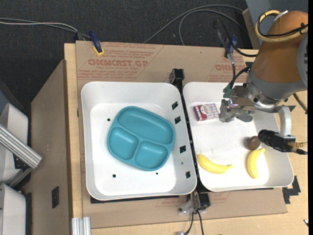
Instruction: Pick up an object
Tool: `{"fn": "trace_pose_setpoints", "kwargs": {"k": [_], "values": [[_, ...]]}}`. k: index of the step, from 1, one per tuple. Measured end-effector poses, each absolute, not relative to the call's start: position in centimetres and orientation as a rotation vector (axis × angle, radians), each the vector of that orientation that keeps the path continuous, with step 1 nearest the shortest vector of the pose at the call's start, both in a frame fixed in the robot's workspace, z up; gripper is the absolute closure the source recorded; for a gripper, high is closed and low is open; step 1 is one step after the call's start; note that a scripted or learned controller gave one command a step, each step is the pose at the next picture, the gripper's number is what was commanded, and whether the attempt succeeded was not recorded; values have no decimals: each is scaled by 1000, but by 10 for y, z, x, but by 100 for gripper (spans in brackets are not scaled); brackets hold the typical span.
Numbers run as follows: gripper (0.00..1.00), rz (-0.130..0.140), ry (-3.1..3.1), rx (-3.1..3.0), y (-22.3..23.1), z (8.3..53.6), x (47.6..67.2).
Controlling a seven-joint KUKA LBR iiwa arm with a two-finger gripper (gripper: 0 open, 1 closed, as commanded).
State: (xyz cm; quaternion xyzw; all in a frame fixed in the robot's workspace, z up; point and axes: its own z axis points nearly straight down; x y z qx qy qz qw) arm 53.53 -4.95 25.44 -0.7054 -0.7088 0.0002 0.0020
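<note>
Gripper (231, 112): I see it low over the right bin (234, 182), just beside the small carton's right end; I cannot tell its state or whether it has hold of anything.
Carton (205, 112): maroon and white, lying flat near the right bin's back-left corner.
Bananas: one (213, 164) at the front, another (254, 163) further right.
Brown ball (253, 142): just above the right banana.
Left bin (93, 131): holds a teal divided plate (141, 137).
</note>
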Motion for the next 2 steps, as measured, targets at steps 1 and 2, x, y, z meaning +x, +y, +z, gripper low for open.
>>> {"fn": "trace_pose_setpoints", "kwargs": {"k": [1, 2], "values": [[100, -4, -2229, -2214, 0, 257, 557], [100, -2, -2227, -2214, 47, 236, 578]]}}
